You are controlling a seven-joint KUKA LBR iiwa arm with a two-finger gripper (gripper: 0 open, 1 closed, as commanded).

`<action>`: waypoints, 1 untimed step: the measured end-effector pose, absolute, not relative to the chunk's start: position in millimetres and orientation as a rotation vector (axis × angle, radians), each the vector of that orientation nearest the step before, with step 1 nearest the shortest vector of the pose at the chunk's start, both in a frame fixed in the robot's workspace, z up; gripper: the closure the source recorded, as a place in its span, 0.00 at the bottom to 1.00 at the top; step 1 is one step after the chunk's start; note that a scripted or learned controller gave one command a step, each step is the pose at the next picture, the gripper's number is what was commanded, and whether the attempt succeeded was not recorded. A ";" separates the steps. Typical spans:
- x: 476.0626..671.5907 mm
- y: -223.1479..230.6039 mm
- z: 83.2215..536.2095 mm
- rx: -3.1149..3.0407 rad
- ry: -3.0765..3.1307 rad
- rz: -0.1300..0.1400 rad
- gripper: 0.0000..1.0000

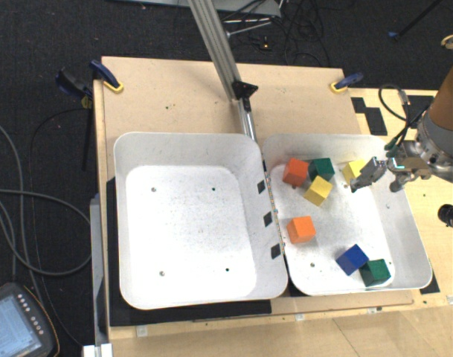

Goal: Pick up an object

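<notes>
White plastic, two shallow bins side by side on a pale wooden bench [211, 88]. The left bin [129, 199] is bare speckled floor, and the right bin [405, 222] carries all the blocks. In from the right comes the arm [443, 121], grey with its orange band at the frame edge, and the gripper [375, 175] hangs over the upper right part of that right bin, dark fingers pointing left, right against a yellow block [352, 170]. Whether those fingers are parted or closed I cannot tell; nothing shows clearly between them, so I call no grasp.

Candidates: that yellow block is nearest, touching or just beside the fingertips. Left of it sits a tight cluster, an orange-red block [295, 172], a green block [322, 168] and a second yellow block [318, 190], all pressed close. An orange block [301, 229] stands alone mid-bin, and a blue block [352, 259] with a dark green block [376, 272] sits near the front rim.

To do this well, my call is to centre over the lone yellow block, square the fingers to its faces, and come straight down; the cluster leaves little room for a finger.

Around the bench: blue-and-yellow clamps [105, 75] at the back corners, a metal pole [215, 36] slanting across, black carpet [33, 21], and cables [18, 199] trailing at the left.
</notes>
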State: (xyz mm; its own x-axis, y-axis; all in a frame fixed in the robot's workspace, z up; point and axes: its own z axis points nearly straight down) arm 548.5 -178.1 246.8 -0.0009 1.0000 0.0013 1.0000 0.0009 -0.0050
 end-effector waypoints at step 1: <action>549.4 -178.1 249.2 -2.221 -2.222 0.000 0.00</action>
State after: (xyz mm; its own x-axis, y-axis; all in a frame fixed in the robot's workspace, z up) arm 549.4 -178.1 249.2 -0.0008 1.0000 0.0000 1.0000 0.0008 -0.0002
